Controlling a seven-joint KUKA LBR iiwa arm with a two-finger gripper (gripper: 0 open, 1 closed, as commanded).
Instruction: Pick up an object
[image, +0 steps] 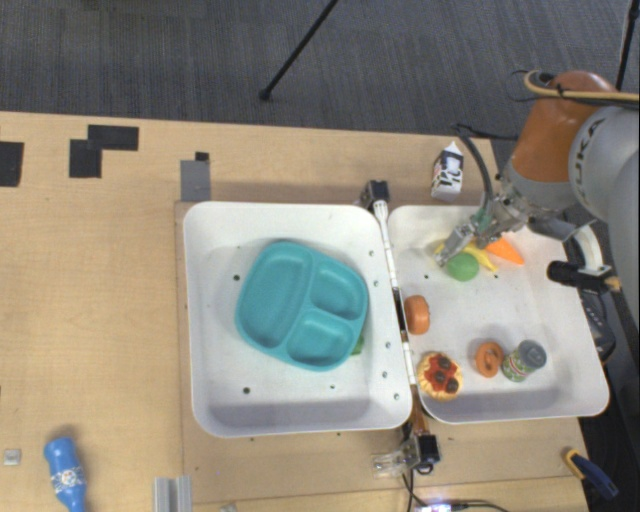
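- Camera view, from above at a slant: two white bins side by side on a tan bench (100, 330). The left bin (215, 400) holds a teal divided plate (303, 318), tilted, near the bin's middle; bare white floor shows on all sides of it, widest toward the left wall and the near edge.
- The right bin (560, 390) holds the small things. A green ball (462, 267) lies near the far left corner, with a yellow piece (484, 259) touching it and an orange wedge (508, 252) just beside that.
- Gripper (466, 238) hangs low over that cluster, just above the green ball. The fingers are a blurred grey tangle; cannot tell whether they are spread or closed, and nothing is plainly seen between them.
- An orange-brown oval (417, 314) sits against the bin's left wall. Along the near edge: a round red-and-yellow pastry (439, 373), an orange ring (488, 358), a small can (523, 361) on its side. Ring and can are touching or nearly so.
- The middle of the right bin is bare.
- Writing: a small white carton (449, 171) with dark markings stands on the bench beyond the right bin; print too small to read. The can's label is also unreadable.
- A blue bottle-like toy (65, 474) lies at the bench's near left corner, well apart from both bins.
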